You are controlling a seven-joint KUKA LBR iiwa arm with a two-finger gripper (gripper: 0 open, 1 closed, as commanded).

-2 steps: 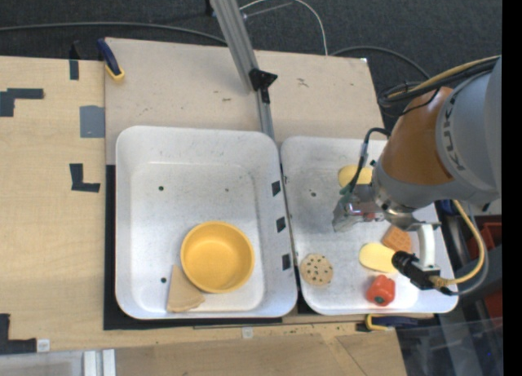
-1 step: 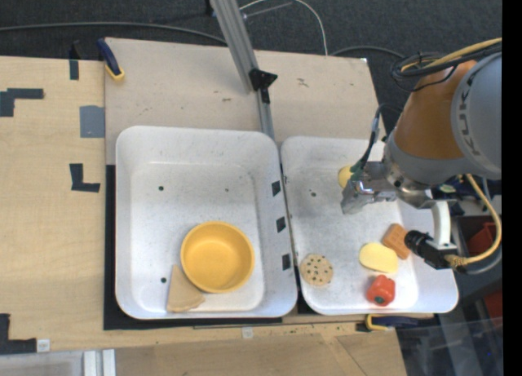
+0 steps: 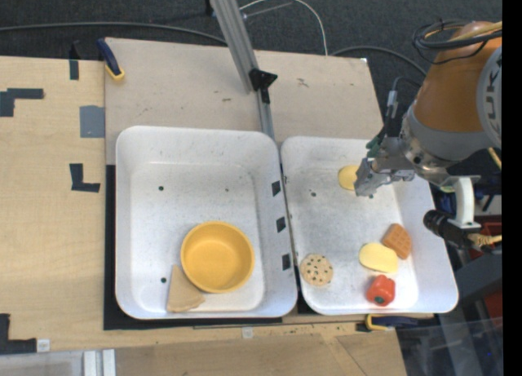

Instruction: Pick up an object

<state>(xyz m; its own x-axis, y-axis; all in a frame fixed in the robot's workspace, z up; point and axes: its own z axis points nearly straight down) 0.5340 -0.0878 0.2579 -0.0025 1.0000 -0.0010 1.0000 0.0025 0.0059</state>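
My gripper (image 3: 366, 184) hangs over the upper middle of the right bin (image 3: 326, 166), right beside a small yellow object (image 3: 347, 177) that peeks out on its left. The arm covers part of that object, and I cannot tell whether it sits between the fingers. Lower in the same bin lie a round cookie (image 3: 316, 270), a yellow lemon-like piece (image 3: 378, 258), an orange waffle-textured piece (image 3: 398, 241) and a red pepper-like piece (image 3: 381, 289).
The left bin (image 3: 147, 162) holds a yellow bowl (image 3: 217, 257) and a tan wedge (image 3: 183, 294) at its lower edge. A metal pole (image 3: 236, 28) slants down to the divide between the bins. Cables trail across the bench behind the right bin.
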